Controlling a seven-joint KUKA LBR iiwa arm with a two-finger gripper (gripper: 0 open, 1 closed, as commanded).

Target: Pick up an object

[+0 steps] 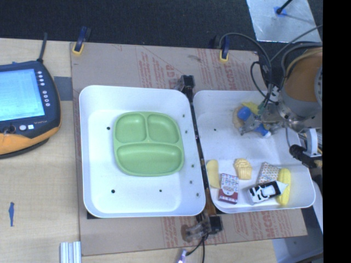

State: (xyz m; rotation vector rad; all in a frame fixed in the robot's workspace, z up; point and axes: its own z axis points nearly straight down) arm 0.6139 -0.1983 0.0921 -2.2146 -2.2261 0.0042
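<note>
One small blue-and-yellow toy (245, 114) beside the pincer (258, 123).

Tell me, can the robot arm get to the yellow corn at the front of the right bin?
Probably yes. The corn lies uncovered on top at the bin's front right corner, beside a black-and-white packet. The gripper sits further back in the same bin, with nothing standing between them.

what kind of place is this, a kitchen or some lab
Most likely a robotics lab bench, not a kitchen: a grey arm with an orange band reaches over two shallow white plastic bins, a handheld control pendant with a lit screen lies alongside, and the food is toy pieces like a yellow plastic corn cob.
</note>
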